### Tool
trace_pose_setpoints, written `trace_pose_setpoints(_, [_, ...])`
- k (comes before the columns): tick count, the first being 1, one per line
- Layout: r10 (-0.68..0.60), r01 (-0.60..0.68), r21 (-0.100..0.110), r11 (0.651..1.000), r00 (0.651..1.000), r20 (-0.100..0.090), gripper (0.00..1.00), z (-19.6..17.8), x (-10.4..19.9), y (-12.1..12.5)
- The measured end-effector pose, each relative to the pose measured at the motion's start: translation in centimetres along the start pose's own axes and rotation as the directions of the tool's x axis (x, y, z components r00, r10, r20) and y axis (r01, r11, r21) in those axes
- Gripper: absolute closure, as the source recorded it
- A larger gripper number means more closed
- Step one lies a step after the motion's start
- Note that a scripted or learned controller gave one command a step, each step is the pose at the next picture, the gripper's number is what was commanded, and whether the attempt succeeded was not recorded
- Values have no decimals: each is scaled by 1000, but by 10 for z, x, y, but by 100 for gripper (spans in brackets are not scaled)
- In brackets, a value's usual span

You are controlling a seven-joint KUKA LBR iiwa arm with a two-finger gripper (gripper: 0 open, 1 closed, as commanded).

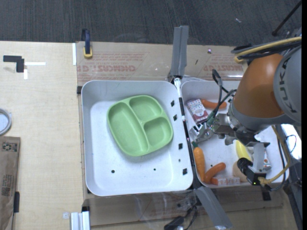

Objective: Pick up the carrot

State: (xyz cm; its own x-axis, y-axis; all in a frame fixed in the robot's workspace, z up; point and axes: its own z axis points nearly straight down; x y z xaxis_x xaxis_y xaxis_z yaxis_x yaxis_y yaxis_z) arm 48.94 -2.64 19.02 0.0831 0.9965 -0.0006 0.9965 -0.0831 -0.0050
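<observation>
Landmark = green plate [139, 124], three-compartment, lying tilted in the left bin [91, 143].

Right of the plate, past the divider, sits the right bin [211, 182]. Arm [261, 90] w/ orange band hangs over that bin, covering much of its middle & far side. Jaws [204, 132] point toward the plate side, low over the bin's left part; can't tell if they're wide, narrow or holding anything, too cluttered & small.

Carrot [199, 163]: right of the plate's lower edge, against the right bin's left wall, lying roughly lengthwise along that wall, nearer the camera than the jaws, apart from them. A second orange piece [214, 170] lies just beside it, angled, farther from the plate. Another orange item [210, 104] shows farther back, partly under the arm.

Also right of the plate: red-and-white packet [196, 110] near the divider, yellow item [242, 150] further right, beneath the arm.

Desk [38, 95] to the plate's left is pale wood.
</observation>
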Motion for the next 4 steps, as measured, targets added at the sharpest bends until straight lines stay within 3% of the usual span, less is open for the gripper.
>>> trace_pose_setpoints(1, [209,-209,-2,978,978,0,0,1,-83,-5])
trace_pose_setpoints(2, [-208,208,-2,978,978,1,0,99,-72,-6])
trace_pose_setpoints(3, [-205,205,-2,979,979,0,100,91,-72,-6])
trace_pose_setpoints(4, [-114,114,-2,993,993,1,100,0,8,-12])
